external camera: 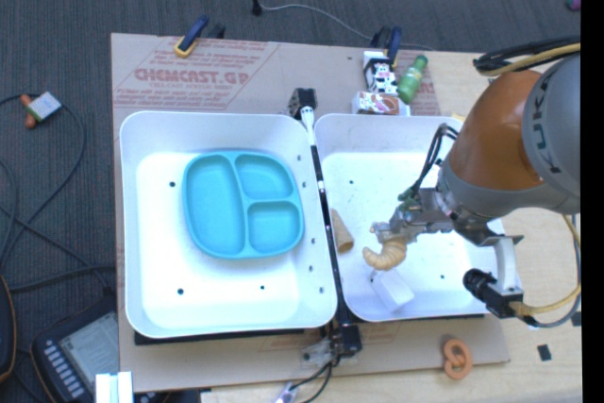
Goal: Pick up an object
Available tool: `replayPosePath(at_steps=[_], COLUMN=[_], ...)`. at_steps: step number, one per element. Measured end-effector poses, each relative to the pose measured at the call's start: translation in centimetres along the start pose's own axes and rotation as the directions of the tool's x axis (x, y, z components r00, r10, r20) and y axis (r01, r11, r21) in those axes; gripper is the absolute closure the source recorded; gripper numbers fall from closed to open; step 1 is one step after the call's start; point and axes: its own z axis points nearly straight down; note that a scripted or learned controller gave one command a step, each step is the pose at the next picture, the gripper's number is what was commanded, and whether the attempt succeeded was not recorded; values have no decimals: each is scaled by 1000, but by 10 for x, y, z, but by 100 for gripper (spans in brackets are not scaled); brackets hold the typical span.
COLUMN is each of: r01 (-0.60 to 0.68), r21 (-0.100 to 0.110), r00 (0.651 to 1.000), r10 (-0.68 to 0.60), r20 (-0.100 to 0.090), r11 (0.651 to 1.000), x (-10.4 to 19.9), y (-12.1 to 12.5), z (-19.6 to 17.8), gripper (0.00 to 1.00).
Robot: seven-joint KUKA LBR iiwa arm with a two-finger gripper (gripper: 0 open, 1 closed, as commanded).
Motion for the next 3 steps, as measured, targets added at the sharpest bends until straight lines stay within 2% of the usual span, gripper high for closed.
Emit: replayPosePath(at_steps=[3], r01=[1], r21=[1], r00=[1000], r10=[-1], r20=[0], r11=[1000], x=[0], y=[1], z=[-28], gripper=[100])
